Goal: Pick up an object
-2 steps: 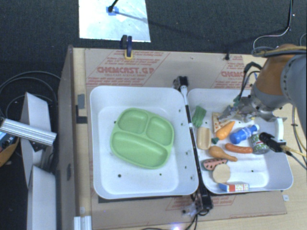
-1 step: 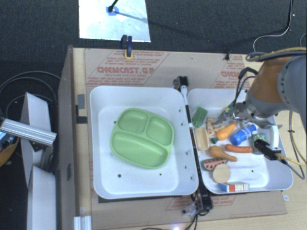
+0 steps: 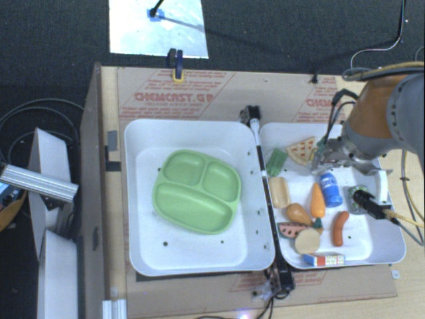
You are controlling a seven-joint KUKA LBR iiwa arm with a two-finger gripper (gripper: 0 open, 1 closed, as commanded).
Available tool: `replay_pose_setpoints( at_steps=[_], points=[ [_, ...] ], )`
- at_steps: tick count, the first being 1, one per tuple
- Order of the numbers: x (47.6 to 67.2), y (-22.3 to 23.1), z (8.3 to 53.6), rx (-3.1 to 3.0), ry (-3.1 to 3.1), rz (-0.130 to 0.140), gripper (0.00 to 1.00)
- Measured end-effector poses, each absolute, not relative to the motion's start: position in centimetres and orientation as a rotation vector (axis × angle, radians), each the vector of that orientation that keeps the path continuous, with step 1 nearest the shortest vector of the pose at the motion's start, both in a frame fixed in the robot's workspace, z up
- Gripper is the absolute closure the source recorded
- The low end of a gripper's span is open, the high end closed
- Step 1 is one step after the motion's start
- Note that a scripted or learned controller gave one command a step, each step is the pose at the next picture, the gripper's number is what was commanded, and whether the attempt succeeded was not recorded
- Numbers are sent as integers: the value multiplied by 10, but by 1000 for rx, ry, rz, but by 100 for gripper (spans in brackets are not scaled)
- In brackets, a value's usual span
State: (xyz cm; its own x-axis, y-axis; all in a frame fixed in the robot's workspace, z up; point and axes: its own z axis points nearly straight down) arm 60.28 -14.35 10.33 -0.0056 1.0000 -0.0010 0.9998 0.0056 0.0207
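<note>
While the arm [image 3: 388,108] reaches in from the right, its gripper [image 3: 327,158] hangs low over the far part of the right bin [image 3: 388,244], just above a blue can [image 3: 330,188]; whether it is open or closed cannot be told from this slant. Beside the can lie an orange carrot [image 3: 317,201] and a red sausage [image 3: 340,227]. Farther left sit a pizza slice [image 3: 302,149], a green pod [image 3: 274,161] and a bread roll [image 3: 279,192]. Nearer are a pear [image 3: 298,213], a watermelon slice [image 3: 292,230] and a small box [image 3: 324,260]. On the desk, the left bin [image 3: 143,178] holds a green divided plate [image 3: 196,191].
</note>
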Motion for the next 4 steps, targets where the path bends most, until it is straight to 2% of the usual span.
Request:
replay_pose_setpoints(
  at_steps=[1,2,3,4],
  points=[
    [602,-143,102,2206,2218,20,0],
    [555,-139,83,2224,2225,-4,0],
    [559,-139,95,2217,2222,3,100],
    [574,-51,202,2201,2231,16,100]
  ],
)
